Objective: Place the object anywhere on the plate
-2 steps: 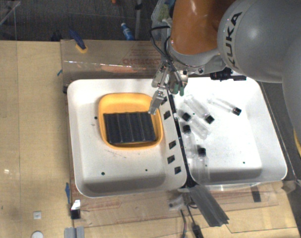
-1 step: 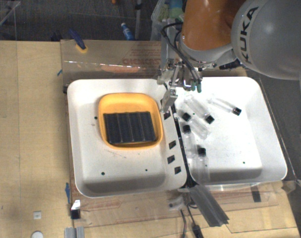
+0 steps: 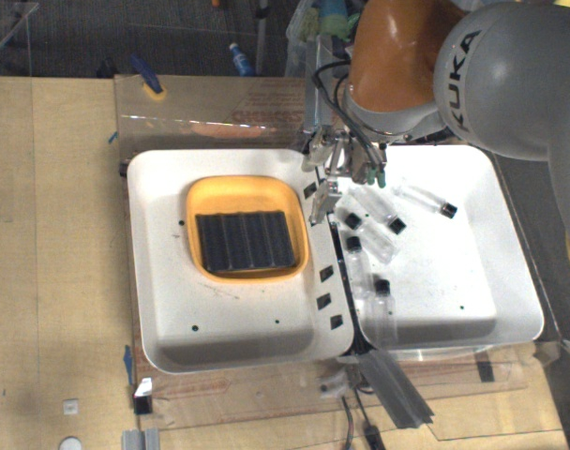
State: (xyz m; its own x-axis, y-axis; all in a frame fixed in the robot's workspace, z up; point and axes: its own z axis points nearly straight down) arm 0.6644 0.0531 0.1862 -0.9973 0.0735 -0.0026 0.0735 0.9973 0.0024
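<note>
We see the tool (image 3: 346,172) low over clear tubes (image 3: 379,223) at the right bin's (image 3: 472,298) far-left corner, likely picking for the plate (image 3: 246,195); grip state unclear.

"KUKA" stands on the grey arm (image 3: 510,73).
</note>
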